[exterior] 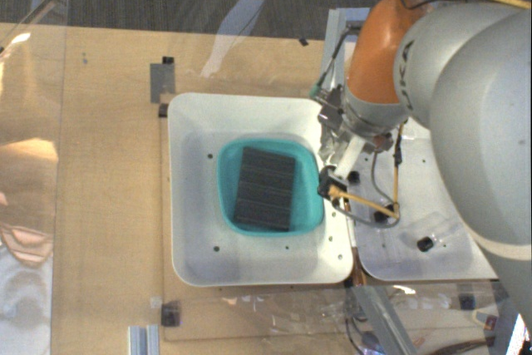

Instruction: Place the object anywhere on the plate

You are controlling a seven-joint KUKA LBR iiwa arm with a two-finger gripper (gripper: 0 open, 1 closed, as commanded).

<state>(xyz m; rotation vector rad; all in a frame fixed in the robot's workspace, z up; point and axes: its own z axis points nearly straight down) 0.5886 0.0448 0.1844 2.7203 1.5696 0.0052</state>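
A dark grey ribbed rectangular block (265, 188) lies flat on the teal plate (309, 204), which sits in the middle of the left white bin (193, 204). My gripper (334, 147) hangs just right of the plate, over the seam between the two bins, below the orange band of the arm (378, 54). It is apart from the block, and nothing shows between its tips.
The right white bin (416, 262) is largely covered by the grey arm (474, 120). A small black item (425, 244) lies on its floor near the front. Bare wooden bench (91, 179) stretches to the left of the bins.
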